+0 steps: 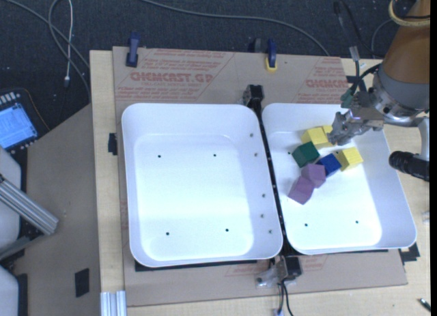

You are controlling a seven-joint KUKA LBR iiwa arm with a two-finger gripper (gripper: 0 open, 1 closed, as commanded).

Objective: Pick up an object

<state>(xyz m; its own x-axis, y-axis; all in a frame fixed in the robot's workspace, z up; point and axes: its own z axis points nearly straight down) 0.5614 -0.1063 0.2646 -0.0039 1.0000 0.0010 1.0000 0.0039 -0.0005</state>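
blocks, six or so, lie clustered in the right bin [382, 233]; none is lifted. the tool [341, 132] hangs low over the yellow block [317, 136] at the cluster's top. i cannot tell if it's apart or together. grasp and lift remain.

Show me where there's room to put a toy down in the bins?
The left bin is bare white floor from wall to wall. In the right bin, the near half below the purple block is free. Its far half is crowded with blocks under the gripper.
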